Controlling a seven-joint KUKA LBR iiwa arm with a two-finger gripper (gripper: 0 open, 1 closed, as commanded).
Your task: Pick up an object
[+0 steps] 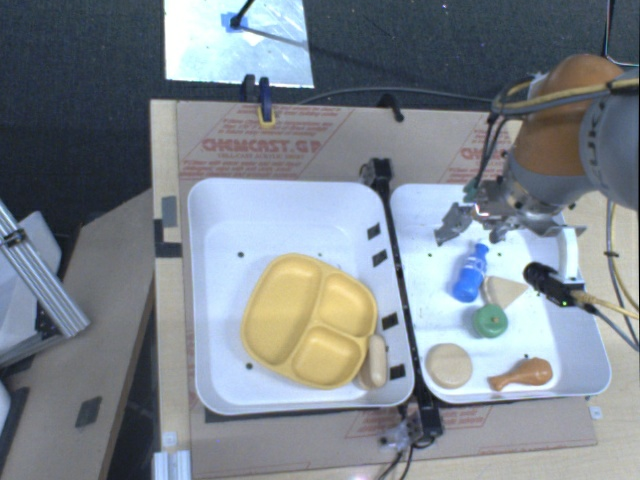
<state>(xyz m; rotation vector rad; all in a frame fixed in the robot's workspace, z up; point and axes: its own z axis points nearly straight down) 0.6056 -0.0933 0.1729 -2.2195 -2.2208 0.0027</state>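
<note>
Just below the gripper (478, 218), whose fingers look spread and empty, lies a blue bottle (468, 273): likely light, stiff, slippery; best grasped mid-body.

**Bench and what sits on it**

A pale wooden bench (120, 298) fills the lower frame. A brown printed board (300, 143) lies flat on it, held by a yellow-and-blue clamp (264, 103) at the upper edge. Two shallow white bins rest side by side on the board: the left bin (215, 298) toward the centre, the right bin (420, 228) toward the right of the frame, their inner rims touching.
</note>
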